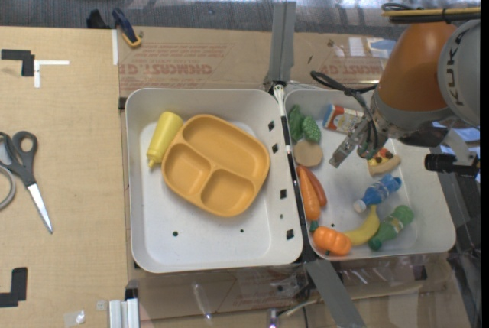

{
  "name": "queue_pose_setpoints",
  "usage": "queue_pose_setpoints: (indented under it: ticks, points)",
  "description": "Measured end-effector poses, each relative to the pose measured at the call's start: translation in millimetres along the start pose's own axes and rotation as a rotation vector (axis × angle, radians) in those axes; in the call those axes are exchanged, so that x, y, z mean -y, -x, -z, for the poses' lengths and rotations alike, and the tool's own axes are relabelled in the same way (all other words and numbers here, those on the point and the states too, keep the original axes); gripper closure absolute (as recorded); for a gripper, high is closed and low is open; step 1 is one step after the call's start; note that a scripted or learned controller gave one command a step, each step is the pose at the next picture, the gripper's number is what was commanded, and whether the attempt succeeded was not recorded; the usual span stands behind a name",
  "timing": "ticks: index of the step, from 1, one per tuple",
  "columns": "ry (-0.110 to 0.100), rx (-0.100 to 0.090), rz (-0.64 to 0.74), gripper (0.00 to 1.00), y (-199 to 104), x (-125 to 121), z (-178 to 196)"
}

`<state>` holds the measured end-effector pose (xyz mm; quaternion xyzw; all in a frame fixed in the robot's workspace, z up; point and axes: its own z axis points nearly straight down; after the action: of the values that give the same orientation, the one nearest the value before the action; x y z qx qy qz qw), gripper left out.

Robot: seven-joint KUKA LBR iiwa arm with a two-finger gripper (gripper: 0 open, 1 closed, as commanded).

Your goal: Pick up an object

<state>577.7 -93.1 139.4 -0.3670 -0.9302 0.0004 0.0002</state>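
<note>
My gripper [351, 151] hangs low over the middle of the right bin [435, 227], open, with nothing between its fingers. Just right of it lies a toy cake slice [384, 161]. To its left are a tan round cookie [309, 154] and a green leafy toy [304, 126]. Behind it sits a small red and white box [336, 117]. Nearer the front lie a carrot [309, 193], a blue bottle [378, 193], a banana [364, 228], a green bottle [392, 225] and an orange fruit [331, 241].
The left bin [206, 242] holds a yellow divided plate [216, 164] and a yellow bottle [163, 137]. Scissors [27, 173] lie on the bench at far left. A blue clamp [126, 27] sits at the back.
</note>
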Motion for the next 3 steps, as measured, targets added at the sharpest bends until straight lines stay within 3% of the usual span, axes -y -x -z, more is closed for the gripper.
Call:
queue_pose_setpoints:
  ticks: [1,2,3]
  points:
    - [0.002,0.005,0.252,1.00,64.9,57.9,62.6]
    - [0.004,0.007,0.221,1.00,-25.9,98.7,-28.0]
    - [0.001,-0.001,0.088,1.00,-65.6,75.7,-21.0]
